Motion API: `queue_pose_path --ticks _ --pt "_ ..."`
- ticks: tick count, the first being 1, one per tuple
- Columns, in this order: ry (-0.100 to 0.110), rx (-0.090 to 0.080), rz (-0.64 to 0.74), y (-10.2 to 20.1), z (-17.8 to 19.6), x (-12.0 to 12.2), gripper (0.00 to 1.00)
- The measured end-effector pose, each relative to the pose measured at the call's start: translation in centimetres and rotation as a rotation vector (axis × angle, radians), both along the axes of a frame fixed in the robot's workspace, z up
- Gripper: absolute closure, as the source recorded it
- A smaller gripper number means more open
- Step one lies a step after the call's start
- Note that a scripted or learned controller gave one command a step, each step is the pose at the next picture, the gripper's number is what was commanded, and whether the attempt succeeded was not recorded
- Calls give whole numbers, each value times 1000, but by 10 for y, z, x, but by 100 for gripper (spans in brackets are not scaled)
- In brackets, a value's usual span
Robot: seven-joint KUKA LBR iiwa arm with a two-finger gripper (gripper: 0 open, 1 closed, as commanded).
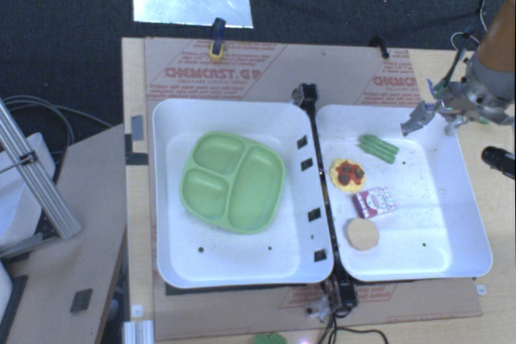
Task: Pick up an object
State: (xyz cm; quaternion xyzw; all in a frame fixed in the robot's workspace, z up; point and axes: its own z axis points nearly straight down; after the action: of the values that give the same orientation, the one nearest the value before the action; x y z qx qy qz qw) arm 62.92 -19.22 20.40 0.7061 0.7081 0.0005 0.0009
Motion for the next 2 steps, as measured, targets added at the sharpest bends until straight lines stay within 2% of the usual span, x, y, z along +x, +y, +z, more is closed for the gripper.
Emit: queue_pose_path --ticks 1,2 --pt "6 1 -2 -14 -126 -4 0" --pt "13 0 8 9 -119 39 0"
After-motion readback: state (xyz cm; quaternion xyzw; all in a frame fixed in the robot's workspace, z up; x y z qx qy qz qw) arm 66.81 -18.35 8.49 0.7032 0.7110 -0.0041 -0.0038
